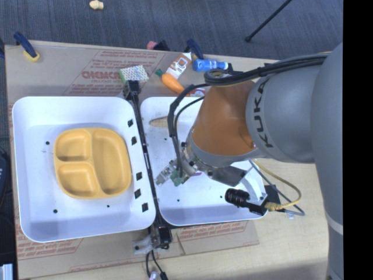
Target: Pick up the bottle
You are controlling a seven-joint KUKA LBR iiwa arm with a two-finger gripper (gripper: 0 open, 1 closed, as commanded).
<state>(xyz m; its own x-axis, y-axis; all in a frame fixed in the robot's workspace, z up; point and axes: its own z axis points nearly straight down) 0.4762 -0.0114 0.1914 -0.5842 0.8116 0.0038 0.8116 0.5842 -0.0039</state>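
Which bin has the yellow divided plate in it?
The left white bin: the yellow three-compartment plate lies in its middle. The right bin is the one the arm reaches into, with the gripper low over its floor.

The bench [280,244] is wearing a sheet of printed cardboard [87,69], and two white bins are sitting on it side by side: the left bin [23,156] and the right bin [192,214]. At the far edge, beyond the bins, a small patterned packet [133,73], an orange-and-white bottle [175,69] and a blue item [208,65] are lying close together. A blue clamp [26,45] is gripping the far left corner.
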